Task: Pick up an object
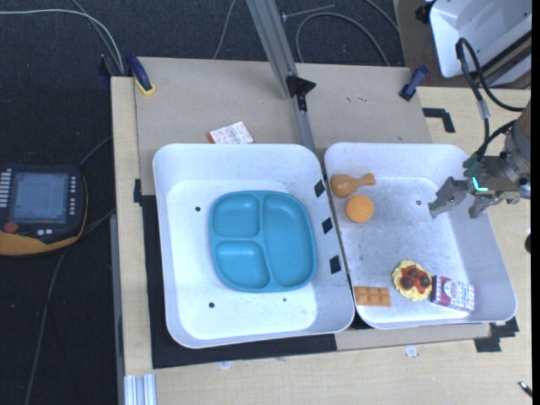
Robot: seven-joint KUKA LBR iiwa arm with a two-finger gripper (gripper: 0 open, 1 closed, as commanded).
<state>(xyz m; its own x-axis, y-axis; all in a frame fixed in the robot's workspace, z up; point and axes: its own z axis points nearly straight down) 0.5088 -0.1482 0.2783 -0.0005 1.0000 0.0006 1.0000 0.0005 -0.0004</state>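
My gripper hangs over the right side of the right bin, its two fingers spread open with nothing between them. In that bin lie an orange ball, a tan chicken drumstick, a small pizza-like toy, an orange cracker and a small pink carton. The ball and drumstick sit to the left of the gripper; the pizza toy and carton lie toward the front, below it in the view.
The left bin holds a blue divided plate. A small red-and-white packet lies on the bench behind the left bin. A metal pole rises behind the bins. A teach pendant rests at far left.
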